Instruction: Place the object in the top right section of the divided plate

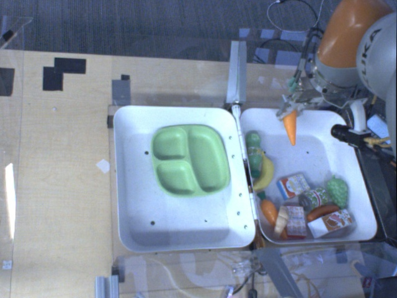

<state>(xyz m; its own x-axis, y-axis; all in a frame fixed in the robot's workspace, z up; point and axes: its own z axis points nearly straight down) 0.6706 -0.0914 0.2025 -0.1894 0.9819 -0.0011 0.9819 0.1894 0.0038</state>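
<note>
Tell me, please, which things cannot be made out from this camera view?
- Fingers: too small; their grip on the carrot is unclear.
- Arm: cut off by the top and right edges.
- Banana: partly behind the bin wall.
- Carton labels: too blurred to read.

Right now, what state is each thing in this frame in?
Gripper: shut on the carrot, above the right bin's top edge.
Carrot: hanging tip down, lifted.
Plate: flat in the left bin, nothing in its sections.
Banana: lying against the right bin's left wall.
Cartons: piled in its lower half.
</note>
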